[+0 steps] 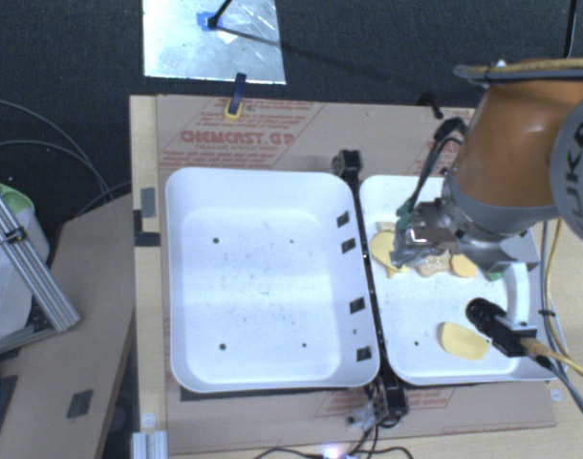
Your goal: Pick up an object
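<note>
over right bin (406, 366), tool (409, 247) hangs low above cluster of pale yellow and tan pieces (433, 264); cannot tell how far open, nothing seen between its tips. cluster sits near bin's upper middle, partly hidden by arm (521, 151). yellow round piece (380, 250) at cluster's left, just beside tool. separate flat yellow oval (462, 340) lies nearer front edge, well apart from tool. left bin (263, 285) beside it on surface (272, 132).

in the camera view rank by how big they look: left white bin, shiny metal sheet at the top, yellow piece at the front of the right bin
1. left white bin
2. metal sheet
3. yellow piece, by far the smallest
</note>
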Controlling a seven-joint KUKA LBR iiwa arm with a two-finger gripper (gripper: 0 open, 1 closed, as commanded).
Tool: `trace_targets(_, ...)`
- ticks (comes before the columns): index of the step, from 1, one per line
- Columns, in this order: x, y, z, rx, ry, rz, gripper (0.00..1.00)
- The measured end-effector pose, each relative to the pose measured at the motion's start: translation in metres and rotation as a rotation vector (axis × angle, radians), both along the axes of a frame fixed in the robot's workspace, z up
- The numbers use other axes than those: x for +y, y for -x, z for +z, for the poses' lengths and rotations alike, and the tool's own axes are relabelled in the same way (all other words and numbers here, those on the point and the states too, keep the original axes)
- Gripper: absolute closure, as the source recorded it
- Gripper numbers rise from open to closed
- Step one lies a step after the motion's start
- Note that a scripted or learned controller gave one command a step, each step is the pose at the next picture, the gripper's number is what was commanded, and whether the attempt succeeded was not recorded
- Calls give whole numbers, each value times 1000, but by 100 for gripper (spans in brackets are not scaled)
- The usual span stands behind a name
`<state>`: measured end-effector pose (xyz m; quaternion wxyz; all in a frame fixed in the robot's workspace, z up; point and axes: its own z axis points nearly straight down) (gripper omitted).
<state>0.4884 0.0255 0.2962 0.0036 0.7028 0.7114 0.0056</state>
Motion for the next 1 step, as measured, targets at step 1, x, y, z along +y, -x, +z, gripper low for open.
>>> trace_targets(1,73,2,27,8,-1,0,100)
